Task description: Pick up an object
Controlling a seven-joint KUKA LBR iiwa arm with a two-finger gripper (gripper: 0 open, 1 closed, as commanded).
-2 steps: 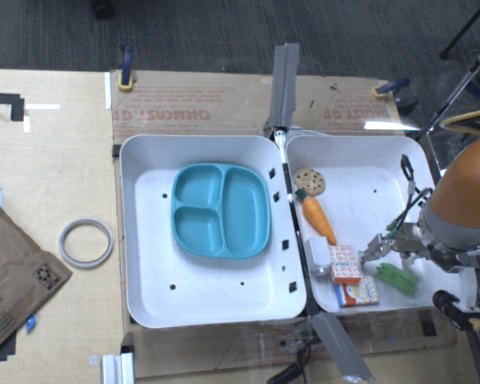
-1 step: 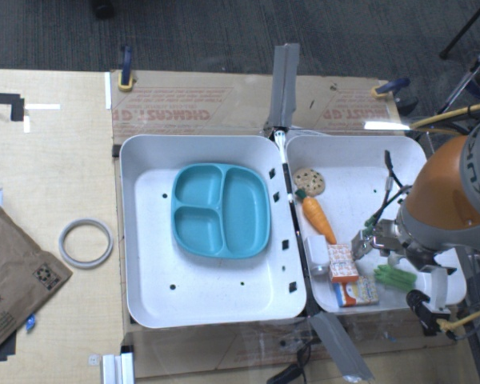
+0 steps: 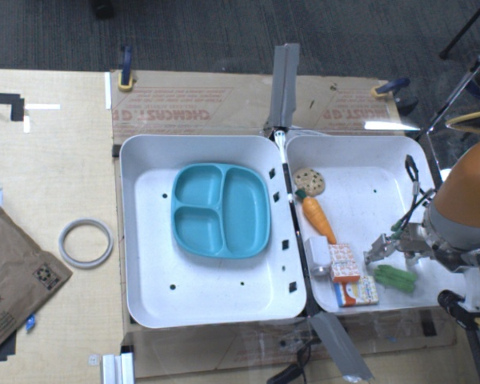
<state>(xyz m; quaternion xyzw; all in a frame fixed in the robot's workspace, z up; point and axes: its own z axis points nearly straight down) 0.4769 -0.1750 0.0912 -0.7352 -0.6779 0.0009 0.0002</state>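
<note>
Hovering low in right bin (image 3: 360, 162), gripper (image 3: 382, 250) near green object (image 3: 395, 278), possibly a vegetable; jaw state unclear; bench (image 3: 48, 174) pale wood.

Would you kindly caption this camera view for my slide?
Pincer hovers beside green toy vegetable in right white bin.

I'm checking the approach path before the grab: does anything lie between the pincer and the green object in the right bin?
Nothing visible does. The pincer hangs just above and left of the green object; the small carton lies further left, off the path.
</note>
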